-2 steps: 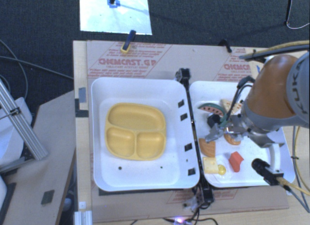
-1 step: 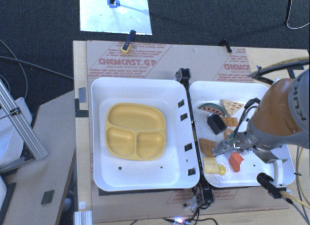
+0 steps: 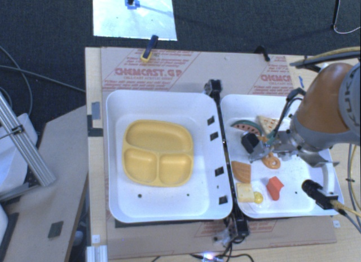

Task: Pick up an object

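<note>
I saw the jaws [image 3: 260, 149], their spread impossible to tell, low in the right bin [image 3: 293, 205] among crowded toy food, an orange ring [image 3: 272, 162] at their four o'clock, and judged they might nudge neighbours and close on nothing.

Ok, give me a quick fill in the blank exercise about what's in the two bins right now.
1. The yellow divided tray lies in the ____ bin of the view.
2. The tray has ____ compartments.
3. The red block lies in the ____ bin of the view, near the orange ring.
4. The hand reaches into the ____ bin of the view.

Missing words: left; three; right; right
</note>
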{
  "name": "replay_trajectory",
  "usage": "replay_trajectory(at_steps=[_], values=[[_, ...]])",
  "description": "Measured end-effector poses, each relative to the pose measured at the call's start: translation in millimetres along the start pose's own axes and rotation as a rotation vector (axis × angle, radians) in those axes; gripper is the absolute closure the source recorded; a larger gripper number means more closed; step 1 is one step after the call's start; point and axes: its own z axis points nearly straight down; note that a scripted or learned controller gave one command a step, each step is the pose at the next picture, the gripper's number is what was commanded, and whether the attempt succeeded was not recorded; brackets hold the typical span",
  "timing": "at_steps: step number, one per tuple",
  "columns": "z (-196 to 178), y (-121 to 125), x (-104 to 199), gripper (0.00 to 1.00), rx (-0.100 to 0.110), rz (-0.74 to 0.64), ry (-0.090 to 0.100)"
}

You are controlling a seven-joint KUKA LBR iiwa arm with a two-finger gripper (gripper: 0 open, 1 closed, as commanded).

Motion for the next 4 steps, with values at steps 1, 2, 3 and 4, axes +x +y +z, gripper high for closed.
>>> replay_trajectory(at_steps=[1,2,3,4], values=[[-28,60,13,0.00,-0.002,-0.001,0.000],[87,80,2,0.00,-0.001,0.004,-0.004],[68,83,1,1.00,-0.009,0.001,-0.005],[82,33,-16,1.00,0.002,0.008,0.000]])
